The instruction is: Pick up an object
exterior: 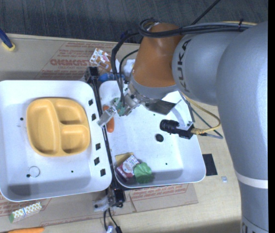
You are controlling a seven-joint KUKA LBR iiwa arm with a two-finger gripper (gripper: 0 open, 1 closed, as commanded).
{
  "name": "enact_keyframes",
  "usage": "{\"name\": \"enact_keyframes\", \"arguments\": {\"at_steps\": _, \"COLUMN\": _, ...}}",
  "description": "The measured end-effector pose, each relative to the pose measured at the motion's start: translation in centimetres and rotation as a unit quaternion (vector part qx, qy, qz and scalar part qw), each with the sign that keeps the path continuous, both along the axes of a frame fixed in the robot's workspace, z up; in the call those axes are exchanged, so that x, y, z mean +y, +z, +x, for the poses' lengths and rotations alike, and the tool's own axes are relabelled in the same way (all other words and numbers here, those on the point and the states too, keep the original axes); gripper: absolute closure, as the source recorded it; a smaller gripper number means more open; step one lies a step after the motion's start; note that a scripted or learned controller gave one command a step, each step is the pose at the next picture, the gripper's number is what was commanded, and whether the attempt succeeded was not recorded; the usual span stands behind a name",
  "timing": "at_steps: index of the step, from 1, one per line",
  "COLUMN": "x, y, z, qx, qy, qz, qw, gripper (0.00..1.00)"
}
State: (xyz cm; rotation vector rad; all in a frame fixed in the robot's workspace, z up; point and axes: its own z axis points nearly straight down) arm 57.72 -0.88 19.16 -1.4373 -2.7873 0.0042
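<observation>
Bench clutter around and inside two white bins

A yellow plastic divided tray [58, 126] lies in the left shallow white bin [11, 178], with a small clear ring [34, 171] near that bin's front left corner. A row of black clips [97, 144] runs along the seam between the two bins. The right shallow white bin [191, 166] sits on flattened brown cardboard printed in red [64, 62]. On the bench, a blue and yellow tool [4, 38] lies at the far left corner, a patterned white packet [98, 57] rests behind the bins, and a green-and-white wrapped packet [25, 211] lies in front of the left bin.
</observation>
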Motion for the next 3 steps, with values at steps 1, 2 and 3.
{"name": "enact_keyframes", "arguments": {"at_steps": 1, "x": 0.8, "y": 0.0, "z": 1.9, "qx": -0.003, "qy": 0.166, "qz": -0.0001, "qw": 0.9862, "gripper": 0.00}}
{"name": "enact_keyframes", "arguments": {"at_steps": 2, "x": 3.1, "y": 0.0, "z": -2.1, "qx": -0.001, "qy": 0.265, "qz": 0.0008, "qw": 0.9642, "gripper": 0.00}}
{"name": "enact_keyframes", "arguments": {"at_steps": 3, "x": 0.8, "y": 0.0, "z": -8.3, "qx": -0.001, "qy": 0.339, "qz": 0.0012, "qw": 0.9407, "gripper": 0.00}}
